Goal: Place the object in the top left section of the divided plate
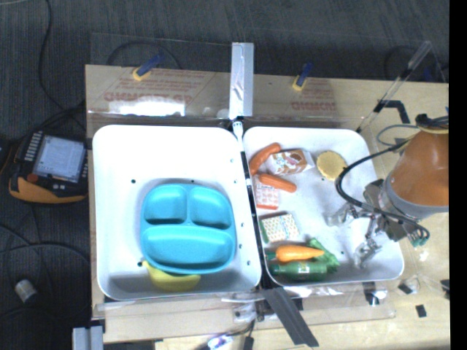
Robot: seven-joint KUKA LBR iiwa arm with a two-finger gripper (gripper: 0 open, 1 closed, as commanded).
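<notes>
The gripper (355, 233) hung open and empty near the right bin's (350, 138) front right corner. Toy food lay there; the carrot (295, 253) looked light, stiff, slick, best pinched mid-length. The blue plate (188, 227) waited in the left bin (117, 195).

Yellow object (174, 279): in the bin far from the gripper. Handheld screen device (52, 165): farther still, on the dark floor.

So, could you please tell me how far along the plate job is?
Nothing looks done: the blue divided plate in the left bin has bare sections. The end effector hangs over the right bin, toy food like the carrot lying loose. Picking and placing remain.
</notes>
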